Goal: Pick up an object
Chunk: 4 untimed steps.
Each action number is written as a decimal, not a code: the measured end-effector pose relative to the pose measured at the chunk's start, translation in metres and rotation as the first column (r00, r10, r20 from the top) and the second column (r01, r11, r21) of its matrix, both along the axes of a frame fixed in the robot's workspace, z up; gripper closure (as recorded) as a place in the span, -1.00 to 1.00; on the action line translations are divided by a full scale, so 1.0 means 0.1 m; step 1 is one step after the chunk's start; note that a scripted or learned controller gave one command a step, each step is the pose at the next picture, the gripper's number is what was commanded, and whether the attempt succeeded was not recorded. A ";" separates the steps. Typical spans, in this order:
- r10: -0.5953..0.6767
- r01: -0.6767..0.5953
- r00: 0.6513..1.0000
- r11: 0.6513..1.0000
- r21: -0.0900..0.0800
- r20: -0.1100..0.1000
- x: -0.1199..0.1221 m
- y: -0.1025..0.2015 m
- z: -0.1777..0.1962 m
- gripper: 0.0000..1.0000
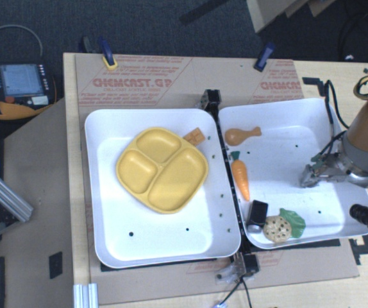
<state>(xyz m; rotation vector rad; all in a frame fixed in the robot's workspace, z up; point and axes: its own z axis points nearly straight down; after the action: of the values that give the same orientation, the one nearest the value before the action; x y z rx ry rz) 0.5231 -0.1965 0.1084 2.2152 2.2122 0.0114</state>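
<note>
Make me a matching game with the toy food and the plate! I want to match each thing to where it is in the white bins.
Things:
1. yellow divided plastic plate
2. orange toy carrot
3. tan toy chicken drumstick
4. round speckled toy cookie

Places:
A. near the front edge of the right bin, beside a green toy leaf
B. middle of the left bin
C. near the back of the right bin, by its left wall
D. along the left wall of the right bin, about halfway down

Pairs: 1-B, 2-D, 3-C, 4-A
</note>
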 end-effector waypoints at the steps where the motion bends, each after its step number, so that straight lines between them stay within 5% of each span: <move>1: 0.002 -0.002 1.000 1.000 -0.001 -0.007 0.04 -0.10 0.49 1.00; 2: 0.002 -0.002 1.000 1.000 -0.002 -0.006 -0.02 -0.18 1.07 1.00; 3: 0.002 -0.002 1.000 1.000 0.000 -0.008 -0.01 -0.18 1.20 1.00; 4: 0.008 -0.007 1.000 1.000 0.006 -0.015 0.03 0.42 1.12 1.00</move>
<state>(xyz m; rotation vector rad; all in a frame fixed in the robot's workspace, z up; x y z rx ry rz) 0.5259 -0.1540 0.2201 2.2173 2.2309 0.0021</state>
